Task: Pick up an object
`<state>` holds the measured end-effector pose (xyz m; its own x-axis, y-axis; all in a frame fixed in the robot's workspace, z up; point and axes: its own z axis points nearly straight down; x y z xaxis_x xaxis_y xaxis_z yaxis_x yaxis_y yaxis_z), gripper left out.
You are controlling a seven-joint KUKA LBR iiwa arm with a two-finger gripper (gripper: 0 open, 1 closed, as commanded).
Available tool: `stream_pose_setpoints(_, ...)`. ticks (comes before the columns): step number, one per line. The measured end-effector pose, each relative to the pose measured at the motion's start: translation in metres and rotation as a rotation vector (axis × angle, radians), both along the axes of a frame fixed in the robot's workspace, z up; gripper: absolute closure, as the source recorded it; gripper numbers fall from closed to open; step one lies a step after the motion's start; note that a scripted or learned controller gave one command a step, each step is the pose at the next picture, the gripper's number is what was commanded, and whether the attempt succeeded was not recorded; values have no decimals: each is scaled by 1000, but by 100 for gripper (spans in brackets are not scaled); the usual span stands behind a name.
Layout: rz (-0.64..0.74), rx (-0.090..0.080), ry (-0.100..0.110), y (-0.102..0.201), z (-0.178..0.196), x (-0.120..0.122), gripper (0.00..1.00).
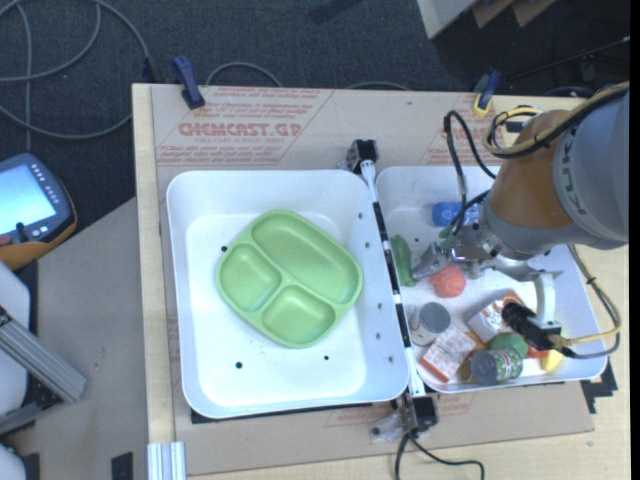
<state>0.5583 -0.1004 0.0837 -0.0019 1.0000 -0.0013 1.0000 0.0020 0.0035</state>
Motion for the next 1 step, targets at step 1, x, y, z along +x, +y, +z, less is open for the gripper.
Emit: stream_pose_setpoints(1, -2, 0, -4, 0, 12, 0, 100)
